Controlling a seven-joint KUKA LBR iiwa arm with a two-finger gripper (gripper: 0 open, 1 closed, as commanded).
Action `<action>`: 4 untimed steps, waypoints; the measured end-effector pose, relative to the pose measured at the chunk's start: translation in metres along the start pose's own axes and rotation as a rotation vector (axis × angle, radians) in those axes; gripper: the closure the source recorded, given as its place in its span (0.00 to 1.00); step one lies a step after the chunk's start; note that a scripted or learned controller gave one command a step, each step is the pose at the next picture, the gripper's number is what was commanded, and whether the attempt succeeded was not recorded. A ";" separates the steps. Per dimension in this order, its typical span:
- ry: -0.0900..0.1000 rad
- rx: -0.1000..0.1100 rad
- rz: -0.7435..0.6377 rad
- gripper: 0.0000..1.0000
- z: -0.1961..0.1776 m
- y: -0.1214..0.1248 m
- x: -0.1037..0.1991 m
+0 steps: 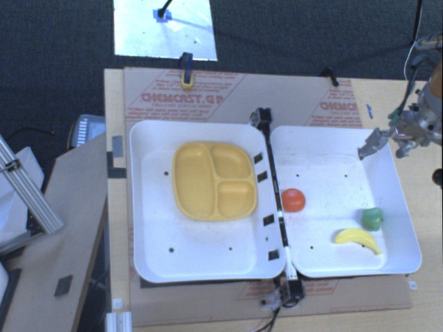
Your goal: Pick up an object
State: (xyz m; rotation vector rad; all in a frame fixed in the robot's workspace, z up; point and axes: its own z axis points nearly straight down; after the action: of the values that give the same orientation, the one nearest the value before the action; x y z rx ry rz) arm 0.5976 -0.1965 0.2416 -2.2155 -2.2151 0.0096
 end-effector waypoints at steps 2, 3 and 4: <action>-0.002 -0.010 -0.002 0.00 0.054 0.002 0.002; -0.002 -0.009 -0.001 0.00 0.097 -0.001 0.006; -0.002 -0.009 -0.001 0.00 0.159 0.001 0.003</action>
State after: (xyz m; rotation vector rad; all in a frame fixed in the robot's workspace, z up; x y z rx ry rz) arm 0.5966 -0.1928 0.0826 -2.2201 -2.2212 0.0014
